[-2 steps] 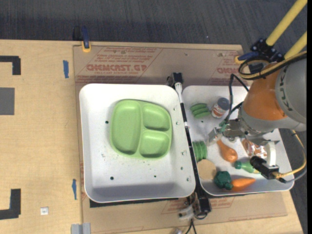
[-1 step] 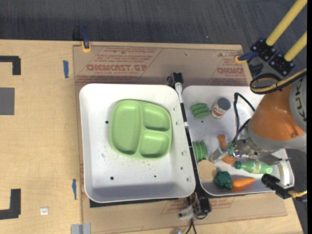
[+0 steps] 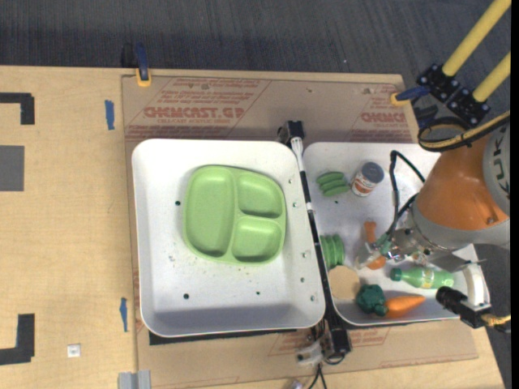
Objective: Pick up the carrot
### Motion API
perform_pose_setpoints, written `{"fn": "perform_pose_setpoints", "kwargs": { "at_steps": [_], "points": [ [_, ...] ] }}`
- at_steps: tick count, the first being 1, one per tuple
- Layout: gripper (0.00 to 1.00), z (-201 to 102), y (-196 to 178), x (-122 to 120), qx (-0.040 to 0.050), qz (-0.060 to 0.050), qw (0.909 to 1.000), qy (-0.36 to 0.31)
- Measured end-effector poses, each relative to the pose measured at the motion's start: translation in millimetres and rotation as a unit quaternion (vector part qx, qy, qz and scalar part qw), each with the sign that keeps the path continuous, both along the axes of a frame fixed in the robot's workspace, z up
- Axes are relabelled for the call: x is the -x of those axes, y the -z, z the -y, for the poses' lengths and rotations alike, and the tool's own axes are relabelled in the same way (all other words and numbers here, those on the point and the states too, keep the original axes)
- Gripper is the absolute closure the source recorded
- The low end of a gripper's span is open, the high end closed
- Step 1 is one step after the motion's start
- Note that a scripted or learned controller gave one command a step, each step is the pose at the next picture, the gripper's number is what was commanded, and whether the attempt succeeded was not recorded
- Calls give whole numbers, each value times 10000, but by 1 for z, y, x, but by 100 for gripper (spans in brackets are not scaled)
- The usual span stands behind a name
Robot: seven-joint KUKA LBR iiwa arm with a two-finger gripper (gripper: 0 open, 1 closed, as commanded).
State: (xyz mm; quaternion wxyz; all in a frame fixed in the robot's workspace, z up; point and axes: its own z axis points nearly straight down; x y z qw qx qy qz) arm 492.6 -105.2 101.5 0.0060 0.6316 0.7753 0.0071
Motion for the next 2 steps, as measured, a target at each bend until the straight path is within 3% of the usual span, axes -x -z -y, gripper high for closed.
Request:
{"fn": "perform_pose_setpoints", "kwargs": {
  "at_steps": [1,2],
  "points": [
    [100,0,-10,-1,2,13,10000,1],
    [100,-65,-83,13,12,-92,9992,383]
  ]
}}
